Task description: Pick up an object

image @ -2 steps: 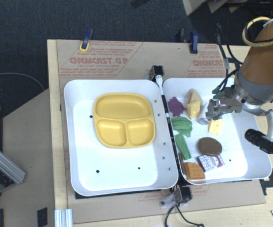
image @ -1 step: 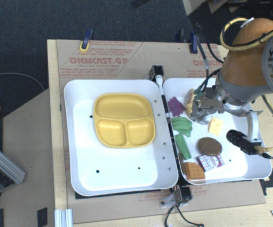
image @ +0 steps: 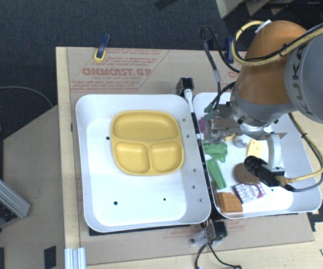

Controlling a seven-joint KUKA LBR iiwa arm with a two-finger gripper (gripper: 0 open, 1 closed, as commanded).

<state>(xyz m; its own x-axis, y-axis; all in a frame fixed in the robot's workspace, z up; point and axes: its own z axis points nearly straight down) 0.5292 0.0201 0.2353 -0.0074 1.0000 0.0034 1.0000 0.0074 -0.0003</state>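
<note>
Arm: the grey KUKA arm with its orange band fills the upper right of the frame, bent down over the right bin (image: 304, 203).
Gripper: the gripper (image: 221, 129) sits low at the bin's left side; whether it grips anything cannot be told.
Candidates: a green toy (image: 216, 151) just below the gripper, a yellow block (image: 256, 148), a brown biscuit-like piece (image: 229, 200) and a printed packet (image: 248, 192), all crowded in the right bin.
Left bin: the left bin (image: 94, 195) holds 1 yellow 3-compartment tray (image: 148, 141).
Risk: clutter could cause a glancing or double pick.
Risk 2: the bin wall is close and may block the descent.
</note>
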